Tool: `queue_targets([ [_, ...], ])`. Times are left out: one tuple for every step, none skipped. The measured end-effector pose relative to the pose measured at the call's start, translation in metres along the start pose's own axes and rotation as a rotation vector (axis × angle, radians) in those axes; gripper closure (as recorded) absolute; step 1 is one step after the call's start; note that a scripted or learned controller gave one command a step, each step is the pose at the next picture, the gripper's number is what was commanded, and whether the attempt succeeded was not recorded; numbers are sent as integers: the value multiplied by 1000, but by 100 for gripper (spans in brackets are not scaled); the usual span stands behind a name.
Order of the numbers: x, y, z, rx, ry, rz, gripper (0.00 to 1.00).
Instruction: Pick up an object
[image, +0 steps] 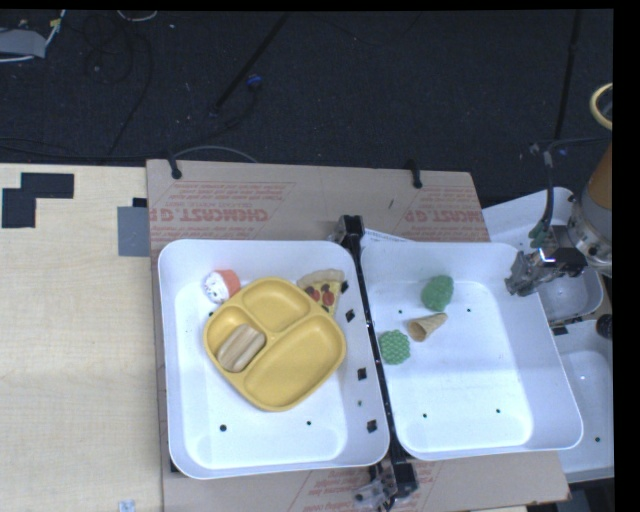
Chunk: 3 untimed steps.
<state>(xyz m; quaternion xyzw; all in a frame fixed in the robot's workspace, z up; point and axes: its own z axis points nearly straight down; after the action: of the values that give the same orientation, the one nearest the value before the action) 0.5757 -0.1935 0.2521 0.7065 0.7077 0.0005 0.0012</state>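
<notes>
The right bin (500, 420) holds a round green toy (437, 292), a second green toy (394, 347) and a tan cone (427, 326) lying between them. In the left bin (190, 420), a yellow divided plate (290, 360) carries a tan bread-like piece (240, 347) in its left compartment. A pizza slice toy (322, 288) lies at the plate's upper right, and a red and white toy (221, 285) at its upper left. My gripper (523, 274) hangs over the right bin's right rim, well right of the green toys, with nothing seen in it.
A black divider (368, 350) runs between the two bins. Cardboard (300, 205) lies under both bins. White gear and cables (585, 300) crowd the bench's right side beside the arm.
</notes>
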Motion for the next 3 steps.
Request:
queue_targets([
  [46, 8, 12, 5, 3, -3, 100],
  [96, 16, 24, 7, 3, -2, 100],
  [153, 17, 19, 6, 3, -3, 100],
])
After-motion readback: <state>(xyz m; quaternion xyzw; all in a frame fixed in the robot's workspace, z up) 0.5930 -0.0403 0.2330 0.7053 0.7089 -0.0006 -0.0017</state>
